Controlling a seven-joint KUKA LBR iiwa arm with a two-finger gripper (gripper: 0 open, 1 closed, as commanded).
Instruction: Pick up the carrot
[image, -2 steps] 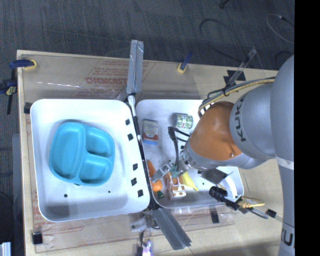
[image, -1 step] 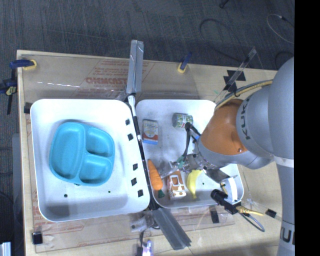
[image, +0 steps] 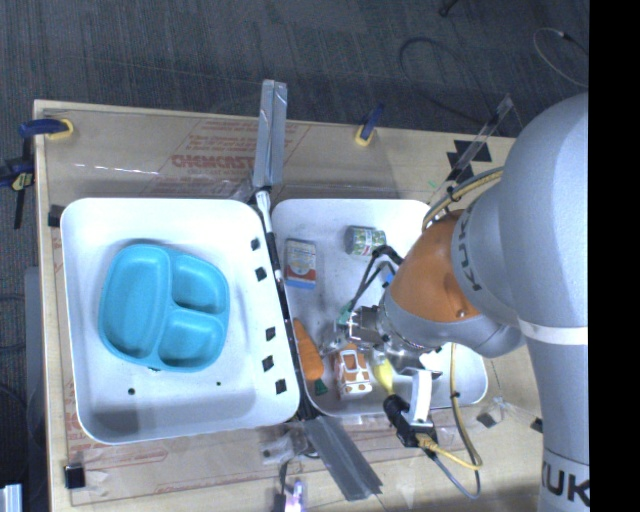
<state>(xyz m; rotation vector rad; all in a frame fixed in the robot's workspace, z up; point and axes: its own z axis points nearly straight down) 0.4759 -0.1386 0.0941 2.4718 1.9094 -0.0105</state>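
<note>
The orange carrot (image: 307, 353) lies in the right bin (image: 330, 215), tight against its left wall near the front corner, with a bit of green at its near end. My gripper (image: 354, 327) hangs low over the bin's middle, just right of the carrot and above a small brown and white box (image: 351, 372). From above, the wrist and orange band (image: 430, 285) hide most of the gripper. Nothing shows held in it.
The right bin also holds a small carton (image: 300, 262) at the left, a greenish can (image: 365, 240) at the back and a yellow item (image: 384, 376) by the box. A blue divided tray (image: 165, 305) sits in the left bin (image: 85, 380). The arm covers the right bin's right side.
</note>
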